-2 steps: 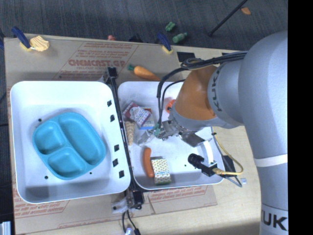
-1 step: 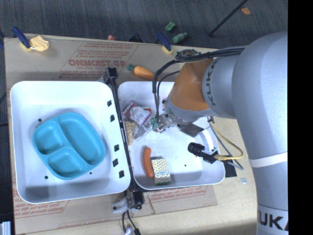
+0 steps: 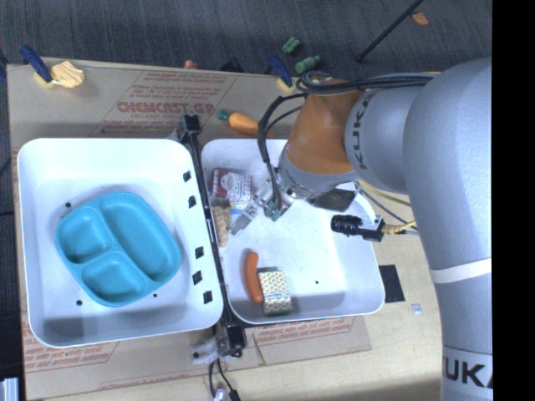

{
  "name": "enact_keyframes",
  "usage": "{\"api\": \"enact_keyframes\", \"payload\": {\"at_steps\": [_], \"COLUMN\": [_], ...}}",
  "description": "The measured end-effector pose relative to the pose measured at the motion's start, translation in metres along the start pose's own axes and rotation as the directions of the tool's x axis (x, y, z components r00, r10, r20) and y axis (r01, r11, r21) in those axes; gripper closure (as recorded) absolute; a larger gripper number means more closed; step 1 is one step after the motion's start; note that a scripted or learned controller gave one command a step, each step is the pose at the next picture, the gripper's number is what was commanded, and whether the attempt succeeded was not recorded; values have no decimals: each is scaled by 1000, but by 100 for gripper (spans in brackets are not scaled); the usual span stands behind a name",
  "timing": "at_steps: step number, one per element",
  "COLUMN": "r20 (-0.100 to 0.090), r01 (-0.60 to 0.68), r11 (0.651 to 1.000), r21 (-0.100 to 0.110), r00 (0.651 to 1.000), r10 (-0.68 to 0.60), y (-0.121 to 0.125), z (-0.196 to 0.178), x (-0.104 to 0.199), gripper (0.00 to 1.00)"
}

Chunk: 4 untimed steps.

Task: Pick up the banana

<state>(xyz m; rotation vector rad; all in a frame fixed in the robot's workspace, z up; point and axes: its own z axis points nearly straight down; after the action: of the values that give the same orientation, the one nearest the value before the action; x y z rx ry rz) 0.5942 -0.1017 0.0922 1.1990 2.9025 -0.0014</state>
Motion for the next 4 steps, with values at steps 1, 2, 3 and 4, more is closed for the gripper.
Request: {"api": "enact_keyframes", "payload": {"at_steps": [1,2,3,4], "r20": [-4,-2,-4,1], "r01": [132,-212,-70,228], "r11": [991,977,998,974], "r21": [1,1,3,-6], "r00": [991,977,998,974], "r10": [-132,212,70,-228], "y": [-62,6,42,64], "z": [1,-100,-99,-2], "x": [52,89,166,228], "gripper": [0,0,0,0]}}
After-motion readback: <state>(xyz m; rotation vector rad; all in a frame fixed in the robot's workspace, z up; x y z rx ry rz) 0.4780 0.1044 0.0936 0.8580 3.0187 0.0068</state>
